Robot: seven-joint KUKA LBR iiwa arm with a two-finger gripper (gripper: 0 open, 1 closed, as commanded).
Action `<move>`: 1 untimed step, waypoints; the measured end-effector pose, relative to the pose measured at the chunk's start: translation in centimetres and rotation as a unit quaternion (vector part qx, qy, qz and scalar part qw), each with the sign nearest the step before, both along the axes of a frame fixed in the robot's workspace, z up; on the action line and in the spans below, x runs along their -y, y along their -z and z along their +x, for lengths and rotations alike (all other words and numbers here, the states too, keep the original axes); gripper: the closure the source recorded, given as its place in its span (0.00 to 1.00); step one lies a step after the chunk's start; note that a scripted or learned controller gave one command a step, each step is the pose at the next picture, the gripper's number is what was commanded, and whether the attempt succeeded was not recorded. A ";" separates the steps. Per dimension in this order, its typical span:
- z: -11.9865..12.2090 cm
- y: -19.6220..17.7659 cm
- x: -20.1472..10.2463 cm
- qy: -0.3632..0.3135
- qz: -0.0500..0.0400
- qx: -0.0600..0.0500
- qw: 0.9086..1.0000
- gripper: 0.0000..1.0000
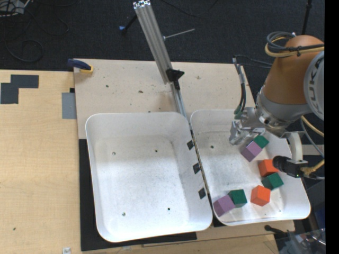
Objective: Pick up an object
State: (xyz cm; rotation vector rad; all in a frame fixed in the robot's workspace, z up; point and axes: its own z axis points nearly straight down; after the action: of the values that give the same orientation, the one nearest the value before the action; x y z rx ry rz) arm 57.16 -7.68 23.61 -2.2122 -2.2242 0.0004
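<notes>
Right bin: your targets all sit here, seven small blocks spread from the middle toward the near right corner.
Arm: it reaches in from your right and hangs over the upper part of the right bin; its bulk covers the bin's far right rim.
Gripper: low over the bin floor, just left of the upper purple block; you cannot tell from this angle whether it is apart or together, and nothing can be seen held in it.
Upper purple block: nearest to the gripper, touching a green block at its upper right; judge it light, rigid and not fragile. Take it across two flat opposite faces, on the sides away from the green one.
Near cluster: a purple block against a green block, with an orange block just beside; smooth faces may slip if you pinch a corner.
Right pair: an orange block and a green block, partly covered by a black fitting, so you cannot read their edges fully.
</notes>
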 end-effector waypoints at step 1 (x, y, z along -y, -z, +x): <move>1.2 0.7 -5.5 0.000 0.000 0.000 1.000 1.00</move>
State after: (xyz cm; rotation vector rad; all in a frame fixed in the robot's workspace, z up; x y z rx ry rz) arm 58.32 -2.13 22.88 -2.2134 -2.2236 0.0012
